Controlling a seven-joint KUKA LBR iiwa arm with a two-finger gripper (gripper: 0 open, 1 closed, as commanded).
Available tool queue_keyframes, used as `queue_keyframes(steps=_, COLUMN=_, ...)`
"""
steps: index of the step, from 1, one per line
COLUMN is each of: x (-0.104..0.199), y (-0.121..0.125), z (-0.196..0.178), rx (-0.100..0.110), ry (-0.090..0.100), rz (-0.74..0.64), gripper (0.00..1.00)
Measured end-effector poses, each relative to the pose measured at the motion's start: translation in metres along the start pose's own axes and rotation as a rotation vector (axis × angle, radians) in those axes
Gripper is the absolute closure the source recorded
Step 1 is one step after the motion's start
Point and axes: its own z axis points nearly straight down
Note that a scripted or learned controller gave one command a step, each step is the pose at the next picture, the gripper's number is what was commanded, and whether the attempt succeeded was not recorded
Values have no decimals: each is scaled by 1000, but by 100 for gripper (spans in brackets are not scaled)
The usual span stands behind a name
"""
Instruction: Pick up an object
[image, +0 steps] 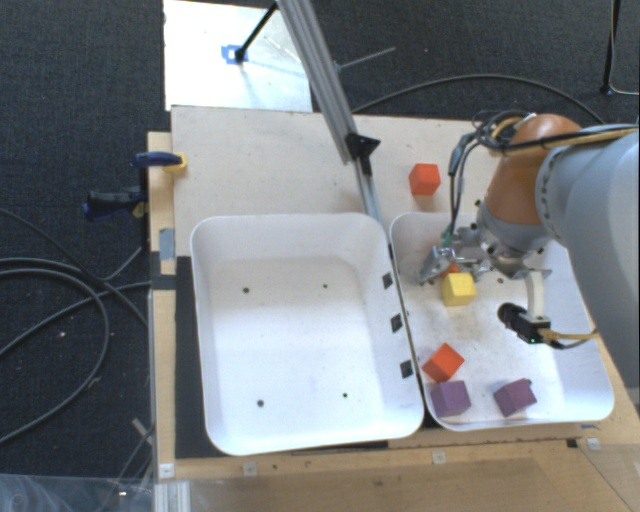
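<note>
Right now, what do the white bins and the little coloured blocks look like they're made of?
Bins: probably thin moulded plastic, smooth with a slight sheen, going by the rounded corners and curled rims. Yellow block, orange block and purple blocks: matte, evenly coloured cubes with crisp edges, likely painted wood or foam; the look leaves that open.

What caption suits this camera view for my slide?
KUKA arm's gripper poised at the yellow block in the right bin.

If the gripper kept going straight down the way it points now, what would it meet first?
Probably the yellow block, which sits just under the gripper in the right bin; depth is hard to judge from this slanted view.
</note>
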Motion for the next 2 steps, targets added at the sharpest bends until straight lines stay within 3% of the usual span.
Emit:
queue_keyframes(steps=1, x=-1, y=-1, z=-13, rx=4, ry=0, rz=-2, gripper=100)
queue_keyframes(steps=2, x=-1, y=-1, z=-24, rx=3, ry=-1, rz=-7, gripper=100)
